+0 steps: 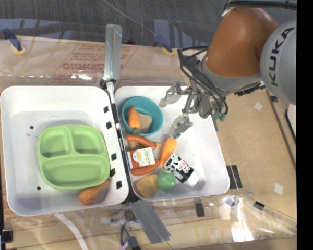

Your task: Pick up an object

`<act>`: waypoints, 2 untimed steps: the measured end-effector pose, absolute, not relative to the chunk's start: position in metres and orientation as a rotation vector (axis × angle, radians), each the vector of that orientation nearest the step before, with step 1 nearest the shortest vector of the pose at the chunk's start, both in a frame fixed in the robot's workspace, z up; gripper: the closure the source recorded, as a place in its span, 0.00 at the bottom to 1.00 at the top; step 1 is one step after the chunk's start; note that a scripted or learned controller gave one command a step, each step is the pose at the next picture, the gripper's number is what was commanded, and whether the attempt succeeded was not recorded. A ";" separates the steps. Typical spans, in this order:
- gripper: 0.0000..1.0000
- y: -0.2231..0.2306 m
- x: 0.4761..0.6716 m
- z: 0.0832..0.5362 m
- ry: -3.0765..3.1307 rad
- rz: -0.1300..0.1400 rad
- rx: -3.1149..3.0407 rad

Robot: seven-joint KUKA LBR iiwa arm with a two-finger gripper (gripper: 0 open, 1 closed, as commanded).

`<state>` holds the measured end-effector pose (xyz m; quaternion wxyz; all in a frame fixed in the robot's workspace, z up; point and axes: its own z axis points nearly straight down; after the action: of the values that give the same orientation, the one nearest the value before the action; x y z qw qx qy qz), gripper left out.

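Note:
My gripper (pixel 176 111) hangs over the right bin (pixel 211 155), just right of a teal bowl (pixel 152 110). Its two fingers are spread apart, open, with only white bin floor between them. The lower fingertip (pixel 180 126) sits just above an orange carrot (pixel 167 149). The bowl holds a small carrot (pixel 134 119) and a brown piece (pixel 145 121). Along the bin's left side lie a red-orange sausage (pixel 139 139), a small orange carton (pixel 144 157), a black-and-white cow-pattern carton (pixel 178 169), a green fruit (pixel 166 180) and a brown potato (pixel 147 185).
The left bin (pixel 21 108) holds a green divided plate (pixel 73 156) and an orange-brown piece (pixel 93 194) near its front edge. A grey divider bar (pixel 112 56) runs between the bins. The arm's orange band (pixel 240 35) looms above the right bin's far corner.

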<state>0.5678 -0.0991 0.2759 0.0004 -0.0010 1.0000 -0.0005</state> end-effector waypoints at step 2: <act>0.00 -0.099 0.631 0.098 3.054 0.003 0.819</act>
<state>0.6314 -0.0994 0.0976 -0.0103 0.2591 0.9658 0.0011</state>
